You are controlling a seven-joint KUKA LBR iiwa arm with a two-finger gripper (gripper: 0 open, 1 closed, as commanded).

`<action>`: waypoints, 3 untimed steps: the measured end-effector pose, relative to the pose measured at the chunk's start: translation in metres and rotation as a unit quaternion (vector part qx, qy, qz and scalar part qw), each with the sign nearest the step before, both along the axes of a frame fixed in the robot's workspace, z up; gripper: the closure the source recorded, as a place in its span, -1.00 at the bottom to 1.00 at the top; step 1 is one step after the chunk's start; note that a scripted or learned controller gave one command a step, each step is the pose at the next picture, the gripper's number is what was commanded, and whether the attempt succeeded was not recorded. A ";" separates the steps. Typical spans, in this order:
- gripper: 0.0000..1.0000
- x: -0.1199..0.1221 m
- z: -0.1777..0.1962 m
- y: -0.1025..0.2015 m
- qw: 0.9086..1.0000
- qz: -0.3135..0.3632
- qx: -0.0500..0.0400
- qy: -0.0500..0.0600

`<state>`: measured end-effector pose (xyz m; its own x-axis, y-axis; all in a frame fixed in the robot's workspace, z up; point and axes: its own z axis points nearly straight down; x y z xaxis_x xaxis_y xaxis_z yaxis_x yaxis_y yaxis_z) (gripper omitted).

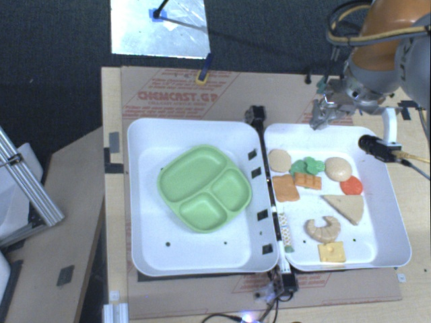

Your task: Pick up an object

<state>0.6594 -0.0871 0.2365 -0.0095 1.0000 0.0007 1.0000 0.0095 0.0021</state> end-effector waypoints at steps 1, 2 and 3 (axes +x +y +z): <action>1.00 -0.015 0.007 0.046 1.000 0.000 0.000 0.001; 1.00 -0.040 -0.003 0.104 1.000 0.000 0.001 0.001; 1.00 -0.047 -0.011 0.155 1.000 0.000 0.000 0.001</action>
